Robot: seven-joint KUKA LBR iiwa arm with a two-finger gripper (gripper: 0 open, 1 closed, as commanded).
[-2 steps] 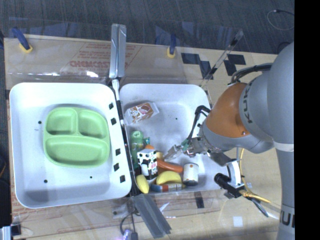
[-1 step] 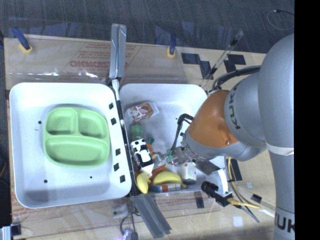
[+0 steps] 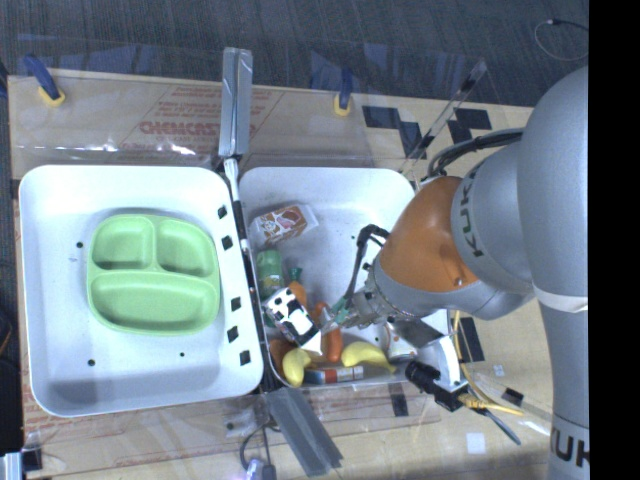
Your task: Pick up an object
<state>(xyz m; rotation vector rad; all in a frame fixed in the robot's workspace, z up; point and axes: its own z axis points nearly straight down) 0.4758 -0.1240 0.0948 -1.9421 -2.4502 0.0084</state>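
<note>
The long orange carrot-shaped toy (image 3: 331, 345) lies in the near part of the right white bin (image 3: 330, 183), beside a yellow banana toy (image 3: 366, 354). Our gripper (image 3: 338, 318) hangs just above it; we cannot tell its state. We should drop straight down, slowly.

arm (image 3: 560, 218): "KU" | plastic sheet (image 3: 180, 118): red mirrored print, unreadable
</note>
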